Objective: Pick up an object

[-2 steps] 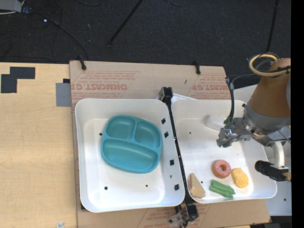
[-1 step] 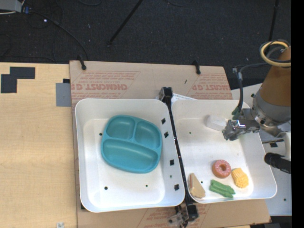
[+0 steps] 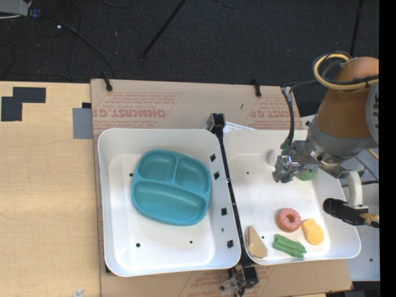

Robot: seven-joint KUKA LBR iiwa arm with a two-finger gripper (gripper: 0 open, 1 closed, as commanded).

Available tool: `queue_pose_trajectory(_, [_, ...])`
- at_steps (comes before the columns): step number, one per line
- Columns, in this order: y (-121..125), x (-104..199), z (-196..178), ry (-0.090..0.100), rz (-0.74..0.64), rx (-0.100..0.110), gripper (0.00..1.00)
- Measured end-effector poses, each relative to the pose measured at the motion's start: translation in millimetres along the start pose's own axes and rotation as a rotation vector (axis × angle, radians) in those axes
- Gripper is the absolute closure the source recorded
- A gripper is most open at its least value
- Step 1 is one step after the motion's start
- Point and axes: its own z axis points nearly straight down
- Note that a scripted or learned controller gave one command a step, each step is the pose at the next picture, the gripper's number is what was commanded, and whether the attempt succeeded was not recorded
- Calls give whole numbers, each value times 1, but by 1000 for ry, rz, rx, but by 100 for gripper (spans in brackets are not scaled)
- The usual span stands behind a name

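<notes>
Starting at the left, we had the wooden desk (image 3: pixel 43 197) lying bare beside the two white bins. The left bin (image 3: pixel 117 246) held a teal divided plate (image 3: pixel 171 187), lying flat near its middle, untouched by anything.

Moving right past the black divider (image 3: pixel 228 197) between the bins, we came to the right bin (image 3: pixel 260 166), where the pickable things sat. Along its near edge lay a tan wedge (image 3: pixel 256 242), then a green bean pod (image 3: pixel 289 245), a pink ring like a doughnut (image 3: pixel 288 219) just behind it, and a yellow corn cob (image 3: pixel 313 231) beside the ring. These four were grouped close together, well apart from the tool.

Further back in that bin we had the tool (image 3: pixel 284 169), hanging low at the end of the grey arm (image 3: pixel 340 129) that reached in from the right. A small green thing (image 3: pixel 304 174) showed just beside the tool, partly hidden by the wrist; we could not say what it was, nor whether the tool touched it. Whether the tool was apart or together we could not tell from this angle.

As we judged it, the task was not yet done: nothing was visibly carried, every toy we could make out rested on the bin floor, and a grasp and a lift remained.
</notes>
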Motion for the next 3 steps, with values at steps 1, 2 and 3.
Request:
queue_pose_trajectory(1, [9, 47, 11, 1, -1, 2, 100])
queue_pose_trajectory(2, [13, 103, 2, 0, -2, 0, 100])
queue_pose_trajectory(3, [16, 155, -5, -1, -1, 0, 100])
